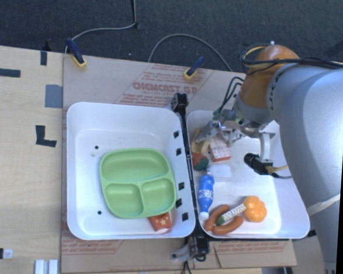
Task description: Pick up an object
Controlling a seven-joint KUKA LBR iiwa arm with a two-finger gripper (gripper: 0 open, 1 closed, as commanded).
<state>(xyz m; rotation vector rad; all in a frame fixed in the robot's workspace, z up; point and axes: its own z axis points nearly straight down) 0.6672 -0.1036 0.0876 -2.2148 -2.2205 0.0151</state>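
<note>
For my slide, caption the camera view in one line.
KUKA arm's hand hovers over toys in the right bin; a green tray sits in the left bin.

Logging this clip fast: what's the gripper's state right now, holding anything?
Gripper: down in the right white bin over the small red-and-white carton; open, shut or holding cannot be told.

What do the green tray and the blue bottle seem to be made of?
The green divided tray looks like moulded plastic with a matte finish: it has one even colour, rounded compartment edges and no sharp glare. The blue bottle also seems to be plastic, slightly glossy, with a white cap and a printed label; it may well be a toy, but the view leaves that open.
</note>
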